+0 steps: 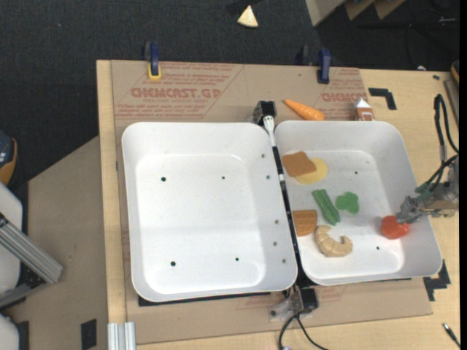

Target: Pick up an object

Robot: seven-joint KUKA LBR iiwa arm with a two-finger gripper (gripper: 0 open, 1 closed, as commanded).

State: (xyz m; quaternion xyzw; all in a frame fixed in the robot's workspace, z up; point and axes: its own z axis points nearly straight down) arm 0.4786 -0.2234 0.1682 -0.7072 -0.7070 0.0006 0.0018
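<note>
The right bin (379, 148) holds several toy foods. A red tomato-like piece (395, 228) lies by the right wall. A tan croissant-shaped piece (333, 242) and an orange square (304, 220) sit near the front left. Green pieces (335, 203) lie mid-bin, and a brown slice on a yellow disc (303, 166) lies further back. My gripper (417, 205) reaches in over the right rim, just above and to the right of the red piece. Whether it touches that piece is unclear.
The left bin (146, 195) sits beside the right one. An orange carrot (303, 109) and a small bottle (363, 110) lie on the board behind the right bin. Blue clamps (323, 63) hold the board's back edge. Cables (443, 133) hang at the right.
</note>
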